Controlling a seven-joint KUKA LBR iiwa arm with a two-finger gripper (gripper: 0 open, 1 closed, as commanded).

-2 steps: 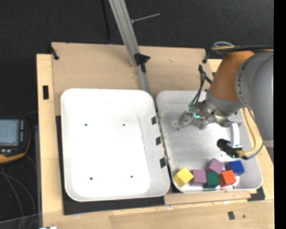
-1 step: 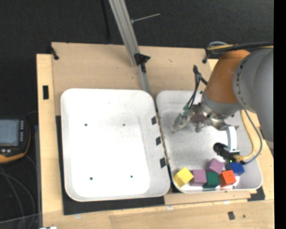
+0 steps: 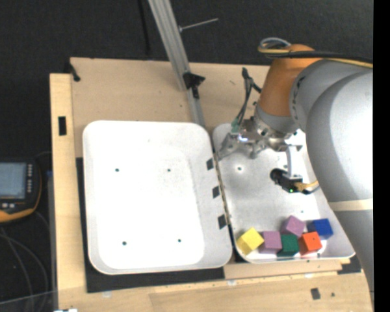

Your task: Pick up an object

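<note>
Arm (image 3: 331,122), grey, orange band, reaching in over right bin (image 3: 260,194). Left bin (image 3: 149,194) beside hand, across the divider. Hand (image 3: 244,142) low at right bin's far end; open or closed: cannot tell. Blocks well below hand, clustered at near rim: yellow block (image 3: 251,240), purple block (image 3: 272,240), green block (image 3: 289,244), orange block (image 3: 311,242), blue block (image 3: 321,227)

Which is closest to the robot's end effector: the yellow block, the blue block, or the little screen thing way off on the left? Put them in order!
From the end effector at the top of the right bin:
1. Yellow block, at that bin's bottom edge, left end of the block cluster.
2. Blue block, at the cluster's right end, a bit farther.
3. Small screen device, off the bench at far left, farthest.
</note>
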